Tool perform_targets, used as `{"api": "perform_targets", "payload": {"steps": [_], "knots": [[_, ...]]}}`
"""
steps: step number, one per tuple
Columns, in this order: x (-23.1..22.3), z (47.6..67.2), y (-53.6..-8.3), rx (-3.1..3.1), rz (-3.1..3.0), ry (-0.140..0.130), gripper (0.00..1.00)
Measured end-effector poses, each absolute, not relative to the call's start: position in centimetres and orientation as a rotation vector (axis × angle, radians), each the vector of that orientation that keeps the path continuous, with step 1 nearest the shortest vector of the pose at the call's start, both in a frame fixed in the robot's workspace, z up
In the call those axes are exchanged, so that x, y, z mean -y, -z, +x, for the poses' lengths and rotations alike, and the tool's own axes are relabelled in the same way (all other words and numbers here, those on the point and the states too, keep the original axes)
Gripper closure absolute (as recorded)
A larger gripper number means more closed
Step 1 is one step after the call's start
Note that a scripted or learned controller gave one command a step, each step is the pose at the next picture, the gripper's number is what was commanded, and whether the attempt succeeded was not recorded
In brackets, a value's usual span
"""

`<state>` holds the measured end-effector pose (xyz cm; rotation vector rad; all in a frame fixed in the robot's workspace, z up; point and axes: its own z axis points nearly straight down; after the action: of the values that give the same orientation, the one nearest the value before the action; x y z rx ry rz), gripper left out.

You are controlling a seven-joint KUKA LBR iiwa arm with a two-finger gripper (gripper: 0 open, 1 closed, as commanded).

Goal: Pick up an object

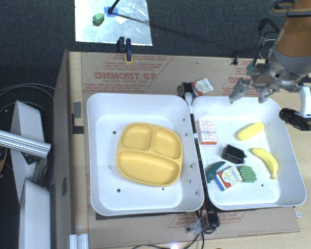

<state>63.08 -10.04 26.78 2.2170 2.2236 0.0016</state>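
From my remote station I saw the pincer poised at the upper right of the frame, over the far rim of the right bin, its two fingers spread apart with nothing between them. Above it, the grey arm with its orange band reached in from the right edge.

Just left of the pincer, outside the bin's far corner, a small red-and-white packet lay on the cardboard sheet that covered the bench.

Inside the right bin, below the pincer, a short yellow piece lay tilted near the middle. A red-and-white carton rested against the bin's left wall. Lower down sat a small black block, and to its right a banana curved toward the bin's right side. At the lower centre of that bin, a teal piece, a small printed box and a green knobbly item lay close together, the box touching both.

The left bin, side by side with the right one, held a yellow divided tray at its centre.

At the upper left of the frame, a shiny sheet on the dark floor carried a small green object.
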Motion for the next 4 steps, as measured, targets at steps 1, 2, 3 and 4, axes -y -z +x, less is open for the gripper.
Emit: {"api": "perform_targets", "payload": {"steps": [1,2,3,4], "knots": [[13.5,57.0,-20.1,-2.222,2.22,0.001,0.0],[15.0,56.9,-8.4,-2.221,2.219,-0.001,0.0],[19.8,67.0,-16.2,-2.221,2.212,-0.005,0.0],[18.7,62.8,-10.8,-2.216,2.211,-0.006,0.0]]}}
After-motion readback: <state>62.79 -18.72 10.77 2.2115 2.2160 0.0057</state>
